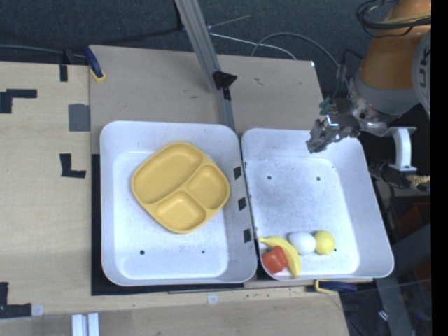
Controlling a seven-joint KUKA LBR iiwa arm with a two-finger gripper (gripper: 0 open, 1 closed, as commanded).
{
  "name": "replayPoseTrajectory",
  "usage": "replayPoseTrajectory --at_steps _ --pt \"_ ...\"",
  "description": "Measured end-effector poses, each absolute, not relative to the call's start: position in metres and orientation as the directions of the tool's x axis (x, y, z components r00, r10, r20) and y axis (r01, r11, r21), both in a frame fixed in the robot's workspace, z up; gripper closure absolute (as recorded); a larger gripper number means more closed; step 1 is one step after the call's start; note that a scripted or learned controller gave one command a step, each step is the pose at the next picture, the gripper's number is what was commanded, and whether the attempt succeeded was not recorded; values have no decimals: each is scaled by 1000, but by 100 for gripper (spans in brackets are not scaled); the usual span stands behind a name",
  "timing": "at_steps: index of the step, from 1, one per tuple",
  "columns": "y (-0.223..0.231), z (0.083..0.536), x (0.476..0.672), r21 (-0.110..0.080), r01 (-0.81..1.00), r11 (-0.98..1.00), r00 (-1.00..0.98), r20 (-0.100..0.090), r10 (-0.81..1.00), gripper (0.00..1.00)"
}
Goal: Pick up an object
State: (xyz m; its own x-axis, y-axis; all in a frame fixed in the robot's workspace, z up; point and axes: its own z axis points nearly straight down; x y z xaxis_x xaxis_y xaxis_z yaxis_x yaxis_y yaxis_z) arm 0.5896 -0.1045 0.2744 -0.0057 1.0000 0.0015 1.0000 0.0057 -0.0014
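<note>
Hovering at the right white bin's [350, 187] far rim, your gripper [316, 141], state unreadable, sits well apart from the clustered plastic fruit [297, 247].

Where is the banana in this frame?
In the camera view the banana lies at the near edge of the right bin, touching the red object on its left, with the white egg-shaped object just right of it.

Divided plate [180, 186] in left bin [119, 257]; four small items clustered lower frame in right bin [350, 187].
</note>
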Motion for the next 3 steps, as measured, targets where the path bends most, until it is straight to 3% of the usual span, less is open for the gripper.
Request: replayPoseTrajectory --at_steps 2,3 --pt "-9 241 567 -4 1000 6 -6 1 1000 100" --pt "41 246 556 -3 1000 7 -7 2 1000 100"
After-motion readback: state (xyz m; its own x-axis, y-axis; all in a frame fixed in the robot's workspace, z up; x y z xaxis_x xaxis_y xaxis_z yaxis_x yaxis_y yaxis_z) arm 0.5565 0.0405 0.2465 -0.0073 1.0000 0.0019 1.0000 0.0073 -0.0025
